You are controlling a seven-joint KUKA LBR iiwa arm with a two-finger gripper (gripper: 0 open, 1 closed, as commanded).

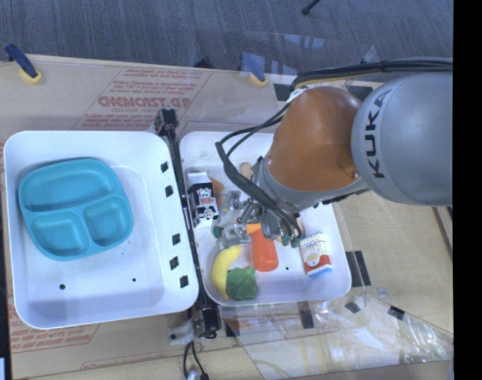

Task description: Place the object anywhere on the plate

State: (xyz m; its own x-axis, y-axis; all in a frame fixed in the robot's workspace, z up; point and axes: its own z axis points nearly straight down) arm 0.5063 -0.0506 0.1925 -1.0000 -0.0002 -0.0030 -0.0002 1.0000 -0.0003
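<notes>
Hovering low in the right bin (335,279): end effector (252,226), grip impossible to tell, orange carrot (264,252) touching at 5 o'clock; blue plate (74,207) well apart at 9 o'clock.

Table surface (146,93): brown cardboard sheet printed with red lettering, lying under both bins.
Left bin (90,295): shallow, white, with rounded corners and a few small dark specks on its floor.
Right bin (335,279): shallow, white, just beside the left bin, sharing a black divider strip (181,212).
Clamps: one blue and yellow clamp (23,63) at the cardboard's far left corner, another (254,68) at the far edge near the middle.
Plastic sheet (367,331): clear, crinkled, at the near right corner beside the right bin.
Floor (185,10): dark grey ribbed carpet beyond the table.
</notes>
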